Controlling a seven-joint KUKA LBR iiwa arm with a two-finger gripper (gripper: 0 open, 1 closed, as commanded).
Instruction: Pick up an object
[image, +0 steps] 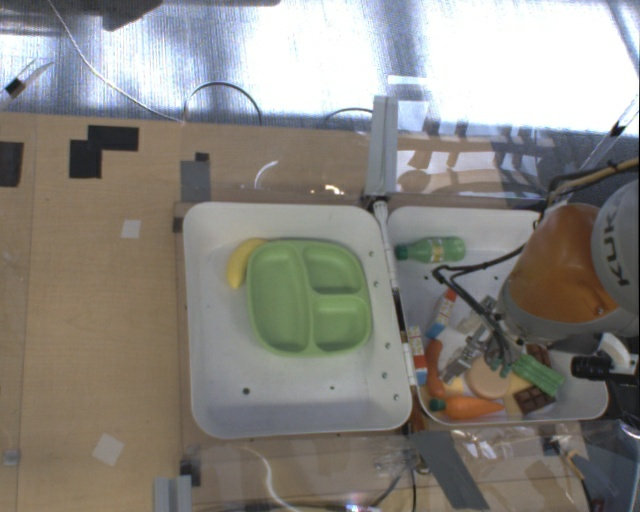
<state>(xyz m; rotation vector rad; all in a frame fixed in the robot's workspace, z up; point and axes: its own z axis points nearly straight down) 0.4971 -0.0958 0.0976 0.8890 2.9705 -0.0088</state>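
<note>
The end effector (480, 345) is reaching down into the right bin (500, 222), its metal fingers sitting just above a cluster of small objects; whether those fingers are apart or together cannot be told here, and nothing is visibly sitting between them. A round tan disc (488, 380) is lying right below the end effector, close enough that contact cannot be judged. Beside it, a green block (535, 375) is lying at a slant, with a brown chocolate-like piece (533, 400) just under it. An orange carrot (470, 407) is resting along the bin's near wall, and a second orange piece (434, 368) is standing near the left wall. A small white and blue tube (440, 318) is lying just left of the end effector. A green bottle (432, 249) is lying on its side at the far end. In the left bin (280, 405), a green divided plate (307, 297) is sitting with a banana (238, 263) touching its left edge. Both bins are resting on the wooden desk (90, 330)
</note>
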